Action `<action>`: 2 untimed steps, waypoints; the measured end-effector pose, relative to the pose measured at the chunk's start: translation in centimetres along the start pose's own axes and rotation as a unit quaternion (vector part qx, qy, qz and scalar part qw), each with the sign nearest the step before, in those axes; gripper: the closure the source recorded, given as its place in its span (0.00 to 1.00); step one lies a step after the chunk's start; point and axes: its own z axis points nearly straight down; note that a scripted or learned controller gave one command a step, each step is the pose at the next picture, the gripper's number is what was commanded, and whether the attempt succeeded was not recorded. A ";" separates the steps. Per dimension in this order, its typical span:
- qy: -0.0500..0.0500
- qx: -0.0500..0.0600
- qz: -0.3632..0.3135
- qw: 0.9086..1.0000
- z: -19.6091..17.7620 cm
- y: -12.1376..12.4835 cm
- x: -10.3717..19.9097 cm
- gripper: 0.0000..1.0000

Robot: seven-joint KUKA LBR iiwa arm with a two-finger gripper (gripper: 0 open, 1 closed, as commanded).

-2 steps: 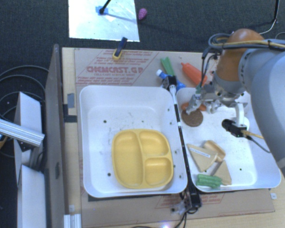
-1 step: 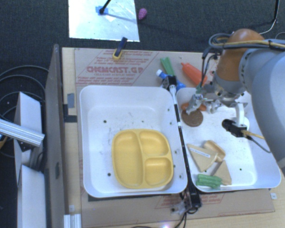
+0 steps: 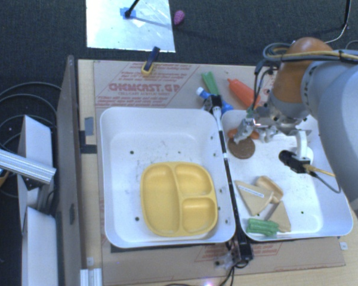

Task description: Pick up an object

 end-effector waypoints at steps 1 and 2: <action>-0.001 0.004 -0.001 1.000 0.0 0.2 0.1 0.00; -0.003 0.003 -0.001 1.000 0.0 0.2 0.2 0.00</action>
